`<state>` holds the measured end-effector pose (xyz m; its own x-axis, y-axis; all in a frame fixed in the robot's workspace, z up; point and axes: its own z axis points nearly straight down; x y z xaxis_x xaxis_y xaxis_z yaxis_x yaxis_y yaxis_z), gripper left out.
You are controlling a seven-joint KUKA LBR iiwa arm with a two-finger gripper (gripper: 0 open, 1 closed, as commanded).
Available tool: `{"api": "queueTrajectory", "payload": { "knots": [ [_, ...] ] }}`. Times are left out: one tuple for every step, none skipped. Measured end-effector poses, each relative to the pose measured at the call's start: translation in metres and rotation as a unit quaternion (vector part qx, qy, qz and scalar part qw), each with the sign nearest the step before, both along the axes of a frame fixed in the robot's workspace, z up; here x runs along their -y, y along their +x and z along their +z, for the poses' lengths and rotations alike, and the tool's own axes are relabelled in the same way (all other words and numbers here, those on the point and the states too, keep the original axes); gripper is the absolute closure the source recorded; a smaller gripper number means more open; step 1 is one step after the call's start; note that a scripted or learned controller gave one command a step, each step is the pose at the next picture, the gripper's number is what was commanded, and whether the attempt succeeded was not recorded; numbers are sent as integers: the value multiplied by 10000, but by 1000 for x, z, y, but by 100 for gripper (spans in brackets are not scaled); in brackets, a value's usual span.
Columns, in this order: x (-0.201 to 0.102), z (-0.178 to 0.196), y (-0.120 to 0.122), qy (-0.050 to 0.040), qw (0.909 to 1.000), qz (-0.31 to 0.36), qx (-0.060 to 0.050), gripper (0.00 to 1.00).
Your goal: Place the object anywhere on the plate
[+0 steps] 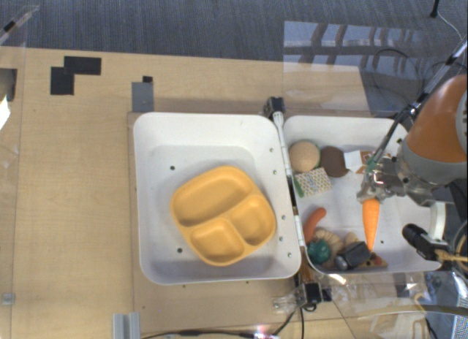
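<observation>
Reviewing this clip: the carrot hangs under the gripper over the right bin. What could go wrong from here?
1. The carrot hangs by its top end from the gripper; such a narrow hold may slip during the carry.
2. The yellow plate lies in the left bin, so the dangling tip could catch the raised divider between the bins.
3. Released tip-first, it might roll off the plate.

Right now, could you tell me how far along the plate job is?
Early. The yellow plate in the left bin carries nothing yet. The end effector is over the right bin, its fingers closed on the top of the carrot, which hangs upright. Still to do: carry it across the divider and set it on the plate.
</observation>
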<state>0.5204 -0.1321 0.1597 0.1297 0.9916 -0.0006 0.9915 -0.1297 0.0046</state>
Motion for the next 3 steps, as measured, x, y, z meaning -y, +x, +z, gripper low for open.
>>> {"api": "queueTrajectory", "payload": {
  "knots": [
    [-14, 37, 60, 0, 10000, 61, 24, 100],
    [-24, 63, 81, -22, 9716, 2367, 22, 100],
    [-24, 63, 81, -20, 9717, 2364, 20, 0]
  ]
}}
